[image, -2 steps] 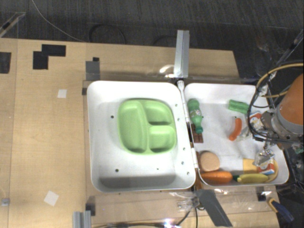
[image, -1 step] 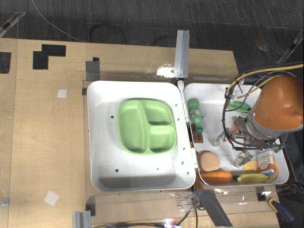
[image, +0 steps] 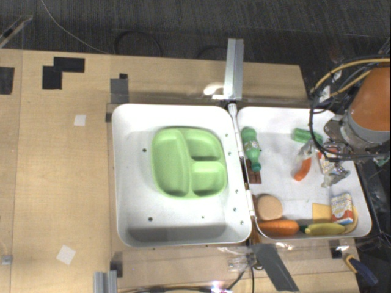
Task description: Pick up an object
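My gripper (image: 319,163) hangs low over the upper right part of the right bin (image: 278,124), below the grey wrist and orange band. Its fingers stand apart, open, with bare bin floor between them. A small orange-red piece (image: 300,171) lies at the left finger (image: 305,154), touching or just under it. A green item (image: 301,135) sits just behind the gripper, partly hidden by cables. A green bottle (image: 250,146) lies along the bin's left wall.
In the left bin (image: 131,163) rests a green divided plate (image: 187,162). Along the right bin's front edge lie a tan bun (image: 269,207), an orange carrot (image: 279,227), a yellow banana (image: 325,229), a cheese wedge (image: 321,212) and a small carton (image: 343,206). A brown block (image: 254,176) lies under the bottle.
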Robot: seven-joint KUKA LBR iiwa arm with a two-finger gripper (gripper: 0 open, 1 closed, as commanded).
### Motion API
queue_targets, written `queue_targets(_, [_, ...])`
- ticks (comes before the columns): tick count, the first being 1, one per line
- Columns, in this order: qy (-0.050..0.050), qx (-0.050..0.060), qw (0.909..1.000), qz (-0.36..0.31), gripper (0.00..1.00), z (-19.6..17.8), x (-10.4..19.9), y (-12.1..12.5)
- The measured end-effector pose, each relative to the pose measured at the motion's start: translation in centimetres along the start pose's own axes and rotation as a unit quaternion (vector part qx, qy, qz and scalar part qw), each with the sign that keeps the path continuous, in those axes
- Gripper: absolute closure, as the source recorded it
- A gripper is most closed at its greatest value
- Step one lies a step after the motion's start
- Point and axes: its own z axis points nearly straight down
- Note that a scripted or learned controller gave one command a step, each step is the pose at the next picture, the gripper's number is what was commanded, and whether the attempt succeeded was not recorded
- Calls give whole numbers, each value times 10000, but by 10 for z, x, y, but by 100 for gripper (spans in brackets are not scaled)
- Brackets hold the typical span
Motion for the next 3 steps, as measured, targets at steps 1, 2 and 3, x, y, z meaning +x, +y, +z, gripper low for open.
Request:
queue_targets(1, [-5, -5, 10000, 2, 0, 57, 5, 1])
queue_targets(2, [-76, 44, 10000, 16, 100, 42, -1, -1])
queue_targets(3, [-12, -1, 9945, 1045, 100, -72, -34, 19])
